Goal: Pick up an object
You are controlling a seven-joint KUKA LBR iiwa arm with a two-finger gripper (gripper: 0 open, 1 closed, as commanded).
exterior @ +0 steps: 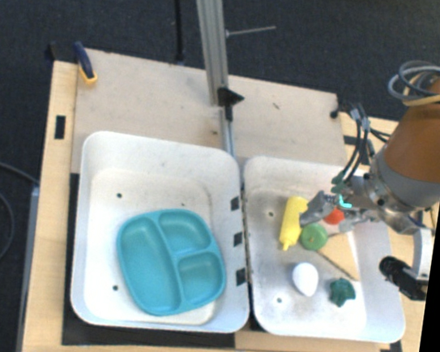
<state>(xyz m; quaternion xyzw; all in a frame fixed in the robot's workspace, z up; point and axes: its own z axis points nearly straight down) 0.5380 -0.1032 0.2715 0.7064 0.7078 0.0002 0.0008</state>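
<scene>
My gripper [332, 214] hangs low over the back of the right bin [379, 318], open, its two fingers spread apart. A small red-orange object [333, 216] shows between them; I cannot tell whether they touch it. Just left of the gripper lies a yellow object [292, 221], with a green ball [314, 238] against its lower end. Nearer the front are a white egg-shaped object [305, 278] and a dark green object [340, 292]. A thin stick [339, 267] lies between the ball and the dark green object.
The left bin [107, 162] holds a teal divided plate [171, 261]. A metal post [214, 39] rises behind the bins. Cables and the arm's grey body [410, 167] hang over the right bin's back right corner.
</scene>
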